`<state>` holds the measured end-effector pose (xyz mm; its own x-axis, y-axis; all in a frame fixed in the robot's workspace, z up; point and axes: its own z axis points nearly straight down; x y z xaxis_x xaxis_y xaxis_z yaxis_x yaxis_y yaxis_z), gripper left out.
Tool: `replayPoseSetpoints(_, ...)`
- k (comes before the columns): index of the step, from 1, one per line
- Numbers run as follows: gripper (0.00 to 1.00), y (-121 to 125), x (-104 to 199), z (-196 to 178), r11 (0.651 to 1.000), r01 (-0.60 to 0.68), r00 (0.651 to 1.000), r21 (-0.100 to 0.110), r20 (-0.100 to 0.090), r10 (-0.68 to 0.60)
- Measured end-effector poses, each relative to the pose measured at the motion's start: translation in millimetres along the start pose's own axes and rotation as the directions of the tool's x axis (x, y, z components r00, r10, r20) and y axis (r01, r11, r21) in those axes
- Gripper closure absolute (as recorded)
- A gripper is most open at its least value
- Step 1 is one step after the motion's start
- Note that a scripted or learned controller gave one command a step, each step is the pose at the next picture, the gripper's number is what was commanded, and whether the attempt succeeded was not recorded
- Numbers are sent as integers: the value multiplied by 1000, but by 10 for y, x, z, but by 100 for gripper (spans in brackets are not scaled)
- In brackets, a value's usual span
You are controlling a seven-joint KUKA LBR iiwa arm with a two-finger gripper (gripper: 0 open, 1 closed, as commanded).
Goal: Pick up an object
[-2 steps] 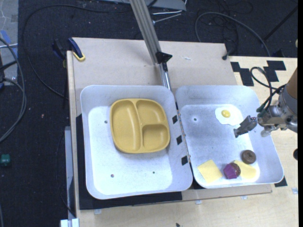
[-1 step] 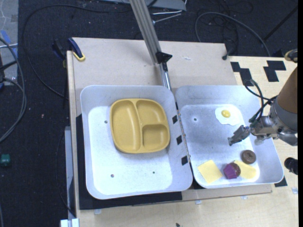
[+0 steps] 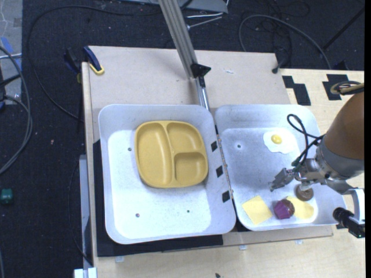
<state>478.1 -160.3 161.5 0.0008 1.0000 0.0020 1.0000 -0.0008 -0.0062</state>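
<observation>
Purple object (image 3: 283, 208) lies just below the fingers (image 3: 288, 180); whether they're apart, I cannot tell.

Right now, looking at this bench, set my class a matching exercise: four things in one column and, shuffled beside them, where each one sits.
Things:
1. yellow divided plate
2. fried egg
3. purple piece
4. flat yellow square

Places:
A. right bin, far part, alone
B. left bin
C. right bin, near edge, closest to the left bin
D. right bin, near edge, just below the end effector

Pairs: 1-B, 2-A, 3-D, 4-C
</observation>
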Motion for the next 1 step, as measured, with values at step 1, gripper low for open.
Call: replayPoseSetpoints(1, 0, 93, -5, 525, 1000, 0, 1000, -1, 1, 0)
